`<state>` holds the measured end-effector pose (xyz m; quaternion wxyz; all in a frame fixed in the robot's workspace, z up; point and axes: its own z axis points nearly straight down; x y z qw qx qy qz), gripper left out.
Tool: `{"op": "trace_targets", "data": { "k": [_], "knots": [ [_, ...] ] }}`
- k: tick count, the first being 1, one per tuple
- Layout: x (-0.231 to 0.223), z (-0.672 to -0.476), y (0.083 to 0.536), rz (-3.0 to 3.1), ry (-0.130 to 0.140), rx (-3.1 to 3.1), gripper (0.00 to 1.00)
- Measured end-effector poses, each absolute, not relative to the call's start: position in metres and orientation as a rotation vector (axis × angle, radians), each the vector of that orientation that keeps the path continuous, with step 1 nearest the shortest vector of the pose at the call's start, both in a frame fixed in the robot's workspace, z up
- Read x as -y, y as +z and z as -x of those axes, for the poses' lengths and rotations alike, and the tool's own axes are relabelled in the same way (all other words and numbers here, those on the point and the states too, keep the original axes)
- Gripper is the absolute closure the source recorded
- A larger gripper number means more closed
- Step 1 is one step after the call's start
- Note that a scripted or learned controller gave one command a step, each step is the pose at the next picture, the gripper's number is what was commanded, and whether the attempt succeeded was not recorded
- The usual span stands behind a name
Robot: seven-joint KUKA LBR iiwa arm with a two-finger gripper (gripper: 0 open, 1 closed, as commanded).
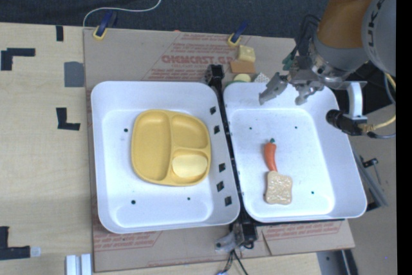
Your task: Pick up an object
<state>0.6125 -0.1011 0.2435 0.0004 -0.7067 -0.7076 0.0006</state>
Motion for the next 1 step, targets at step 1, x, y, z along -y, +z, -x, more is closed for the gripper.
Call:
{"op": "trace_targets", "data": {
  "k": [1],
  "knots": [
    [0.1306,-0.5509,0.0781,2.225,0.004,2.215,0.0]
  ]
}}
